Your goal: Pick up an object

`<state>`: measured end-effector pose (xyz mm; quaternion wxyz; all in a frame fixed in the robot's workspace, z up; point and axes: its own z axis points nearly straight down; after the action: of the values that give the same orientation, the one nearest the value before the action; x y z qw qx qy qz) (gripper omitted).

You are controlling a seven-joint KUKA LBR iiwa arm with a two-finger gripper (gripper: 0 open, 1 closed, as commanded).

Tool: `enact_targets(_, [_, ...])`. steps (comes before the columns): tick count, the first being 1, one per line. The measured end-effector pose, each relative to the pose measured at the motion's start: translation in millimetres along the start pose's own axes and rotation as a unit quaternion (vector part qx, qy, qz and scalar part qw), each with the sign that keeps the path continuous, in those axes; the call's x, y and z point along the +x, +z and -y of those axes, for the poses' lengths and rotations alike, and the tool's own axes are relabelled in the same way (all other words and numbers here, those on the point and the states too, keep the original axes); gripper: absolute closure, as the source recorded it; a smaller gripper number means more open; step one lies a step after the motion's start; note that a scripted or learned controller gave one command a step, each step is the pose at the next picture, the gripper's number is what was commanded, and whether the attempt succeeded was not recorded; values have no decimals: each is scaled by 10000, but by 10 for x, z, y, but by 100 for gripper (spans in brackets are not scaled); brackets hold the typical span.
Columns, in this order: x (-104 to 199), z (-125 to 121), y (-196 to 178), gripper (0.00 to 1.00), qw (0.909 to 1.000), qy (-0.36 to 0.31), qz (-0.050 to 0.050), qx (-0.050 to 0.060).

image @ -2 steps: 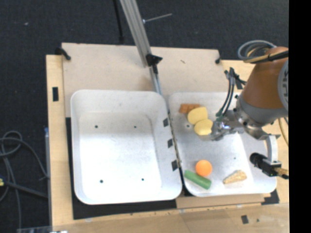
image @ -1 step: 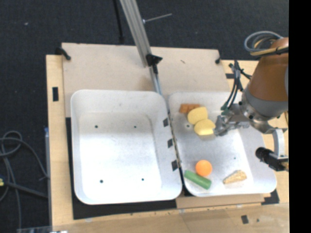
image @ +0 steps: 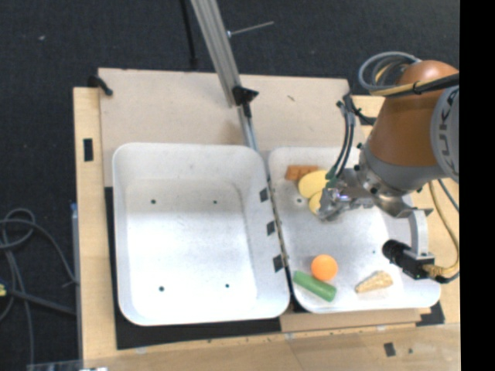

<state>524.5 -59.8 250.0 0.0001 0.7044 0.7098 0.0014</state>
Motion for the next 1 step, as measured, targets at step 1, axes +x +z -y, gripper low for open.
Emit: enact_targets(1, [584,61,-73,100,10000,-6,-5,4])
